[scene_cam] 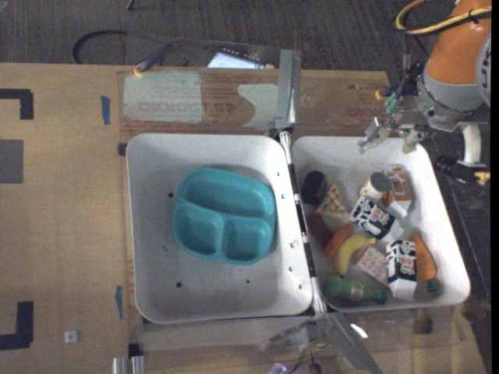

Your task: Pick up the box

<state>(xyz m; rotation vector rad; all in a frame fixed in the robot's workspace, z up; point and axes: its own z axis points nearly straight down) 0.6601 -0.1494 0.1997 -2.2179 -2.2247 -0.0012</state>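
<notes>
Gripper (387, 131), fingers spread and holding nothing, hovers over right bin's (448, 232) far rim; black-and-white cow-print carton box (373, 217) lies below it amid clutter: likely light, stiff, best pinched across its flat sides.

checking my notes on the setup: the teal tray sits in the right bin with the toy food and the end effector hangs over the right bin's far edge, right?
Not quite. The camera view shows the teal tray alone in the left bin, not in the right bin with the toy food. The rest stands: the end effector hangs over the right bin's far edge.
</notes>
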